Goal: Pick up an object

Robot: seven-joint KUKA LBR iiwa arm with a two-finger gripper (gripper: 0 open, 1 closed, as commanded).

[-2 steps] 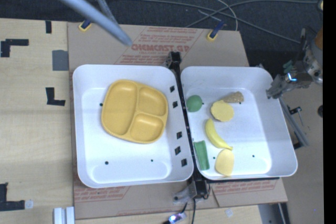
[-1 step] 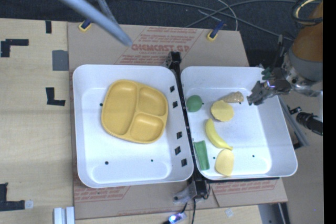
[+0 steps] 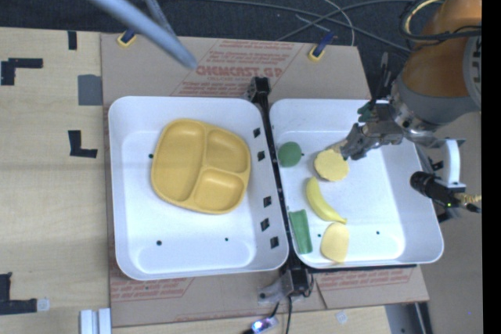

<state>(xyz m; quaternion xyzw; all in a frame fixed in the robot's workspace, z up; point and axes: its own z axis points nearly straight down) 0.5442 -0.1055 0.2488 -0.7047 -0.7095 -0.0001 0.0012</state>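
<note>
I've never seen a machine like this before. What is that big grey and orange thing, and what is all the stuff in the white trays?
That is a robot arm. It reaches in from the right, and a camera above the bench looks down at it on a slant. At the arm's end is a gripper, like a hand with two fingers.

Two white bins sit side by side. The left bin holds a yellow plate with three sections. The right bin holds toy food: a green ball, a yellow round piece, a banana, a green stick and another yellow piece.

The robot wants to pick something up. Its gripper is right at the round piece, but I can't tell whether it has grabbed it.
</note>
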